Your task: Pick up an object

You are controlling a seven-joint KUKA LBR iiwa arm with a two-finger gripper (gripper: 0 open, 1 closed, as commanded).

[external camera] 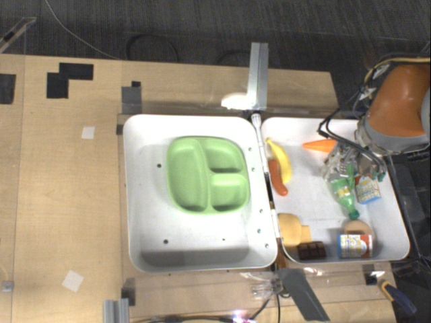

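The right bin holds several objects. A yellow banana and a red sausage lie along its left wall. An orange carrot lies near its far side. A green bottle lies in the middle, with a small blue-and-white carton beside it. Along the near side are a tan bread piece, a dark brown block and a can. My gripper hangs over the upper end of the green bottle, just below the carrot.
The left bin holds a green divided plate. The grey arm with its orange band comes in over the right bin's far right corner. A metal post stands behind the bins' shared wall.
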